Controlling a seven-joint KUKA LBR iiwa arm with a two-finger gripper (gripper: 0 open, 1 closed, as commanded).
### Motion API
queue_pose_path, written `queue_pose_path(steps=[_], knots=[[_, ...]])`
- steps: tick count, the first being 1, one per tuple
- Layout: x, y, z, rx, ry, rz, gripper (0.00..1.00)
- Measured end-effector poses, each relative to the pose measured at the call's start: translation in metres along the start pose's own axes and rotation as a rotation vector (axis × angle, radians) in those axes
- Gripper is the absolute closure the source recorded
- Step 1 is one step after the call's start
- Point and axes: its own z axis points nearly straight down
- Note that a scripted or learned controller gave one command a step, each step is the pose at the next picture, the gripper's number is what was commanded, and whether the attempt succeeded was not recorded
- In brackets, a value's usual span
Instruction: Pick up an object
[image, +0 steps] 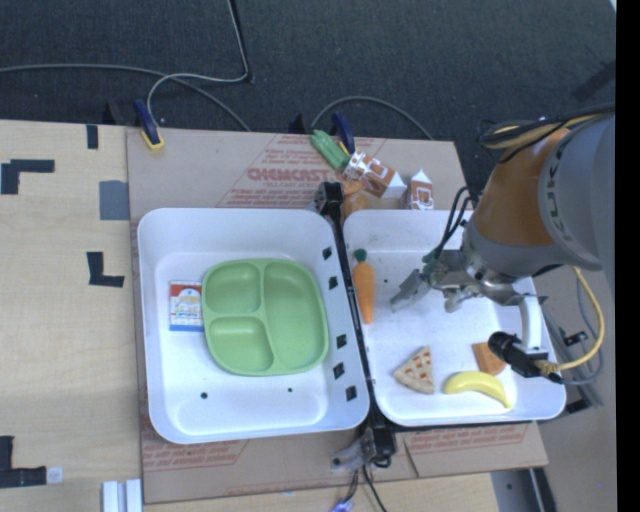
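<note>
gripper fingers spread wide, holding nothing, over mid right bin; carrot lies just beside toward bin's left wall, long axis along that wall

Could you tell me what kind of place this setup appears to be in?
Probably a robotics lab bench: a grey arm with an orange band reaches over two shallow white plastic bins holding toy food, such as a yellow plastic banana, and loose cables trail across the dark carpet.

A glossy plastic green plate lies in a smooth white bin on matt cardboard.
</note>
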Motion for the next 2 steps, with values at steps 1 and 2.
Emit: queue_pose_path(steps=[1,2], knots=[[-0.055,-0.019,0.083,-0.002,-0.001,0.002,0.00],[-0.003,0.039,0.041,-0.002,0.000,0.000,0.00]])
